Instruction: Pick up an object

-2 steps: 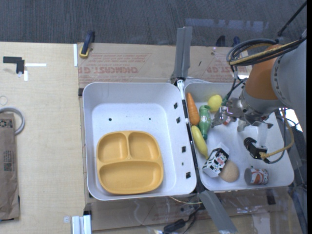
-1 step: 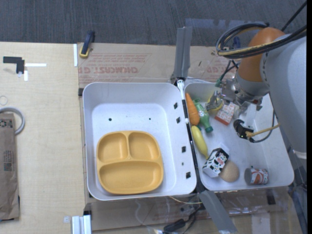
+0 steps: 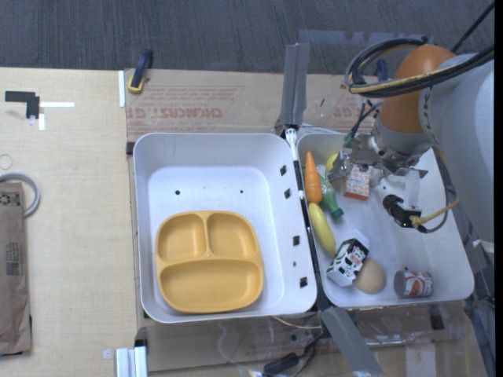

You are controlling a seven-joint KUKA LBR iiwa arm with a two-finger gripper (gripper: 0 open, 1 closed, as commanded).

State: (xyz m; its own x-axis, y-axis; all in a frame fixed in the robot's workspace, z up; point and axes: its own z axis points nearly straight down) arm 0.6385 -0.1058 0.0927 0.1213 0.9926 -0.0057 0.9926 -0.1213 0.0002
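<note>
Two shallow white bins sit side by side on the table, the left bin [image 3: 141,210] holding a yellow three-compartment plastic plate [image 3: 209,261] near its front edge. The right bin [image 3: 452,246] carries the clutter. An orange toy carrot [image 3: 312,177] lies along its left wall toward the back, with a yellow toy banana [image 3: 321,226] just in front of it along the same wall and a small green piece [image 3: 333,205] touching between them. Near the front left corner a black-and-white cow-patterned carton [image 3: 347,261] leans against a tan egg-shaped object [image 3: 370,276], and a short grey can with a red label [image 3: 413,283] lies on its side toward the front right corner.

The grey arm with its orange band [image 3: 416,85] hangs over the back of the right bin, and the tool [image 3: 351,163] is low near the back left corner, just beside a small red-and-white box [image 3: 357,182] and close to the carrot's top. Whether the tool is clenched or released I cannot tell; it seems to touch the box, but the wrist blocks the view.

Brown cardboard [image 3: 196,100] lies behind the bins, and a brown paper bag [image 3: 12,265] rests at the table's left edge.
</note>
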